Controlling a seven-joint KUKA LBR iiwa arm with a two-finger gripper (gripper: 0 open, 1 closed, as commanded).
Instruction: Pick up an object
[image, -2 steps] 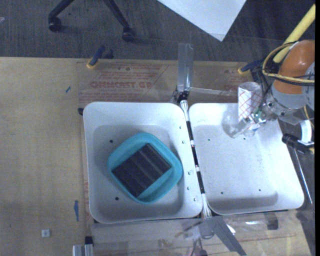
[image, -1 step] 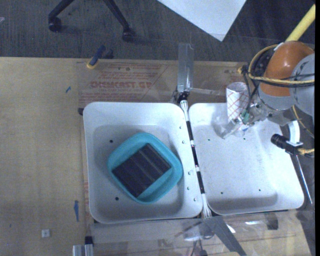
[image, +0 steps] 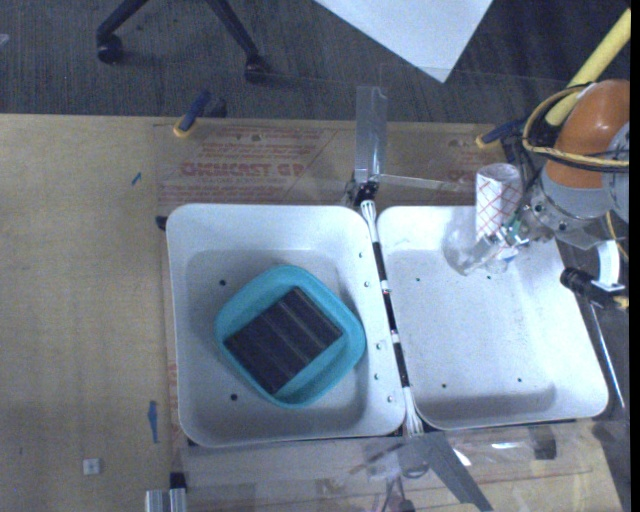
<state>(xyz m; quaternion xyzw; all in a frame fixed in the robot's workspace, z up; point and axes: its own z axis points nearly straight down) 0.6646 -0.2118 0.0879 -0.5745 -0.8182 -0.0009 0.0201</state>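
Note:
My gripper hangs over the back right part of the right bin, below the arm's orange band. A white object with a red grid pattern lies right against the gripper's left side, overlapping the bin's back rim. Just below it is a translucent, clear plastic item, close to the gripper tip. The blur there hides whether either item is gripped. In the left bin rests a teal tray-shaped container with a dark ridged block inside it.
A metal post stands behind the seam between the bins. Yellow and black cables loop around the wrist. A blue-and-yellow clamp lies on the bench at the back left. Chair legs stand on the floor beyond.

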